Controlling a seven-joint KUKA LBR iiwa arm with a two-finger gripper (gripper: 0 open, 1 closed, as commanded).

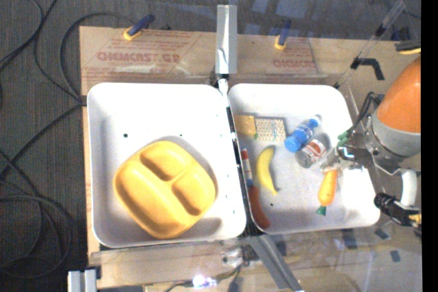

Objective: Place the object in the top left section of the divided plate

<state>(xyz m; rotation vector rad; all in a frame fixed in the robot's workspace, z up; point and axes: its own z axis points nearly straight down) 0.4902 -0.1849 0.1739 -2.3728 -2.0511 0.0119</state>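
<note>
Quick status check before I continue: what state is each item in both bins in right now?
Divided plate: in left bin, tilted, all sections bare.
Banana: lying loose in right bin.
Carrot: lying loose, near the arm.
Water bottle: on its side, blue cap on.
Sponge: flat, near the bin's back.
Gripper: over right bin's edge; finger state unclear.

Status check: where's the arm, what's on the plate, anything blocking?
Gripper at right bin's right edge, by orange carrot; nothing seen held. Yellow three-section divided plate in left bin, bare. Yellow banana, blue-capped bottle nearby.

A yellow divided plate (165, 188), three-sectioned and turned askew, is seen lying flat in the left bin (109, 106).
</note>
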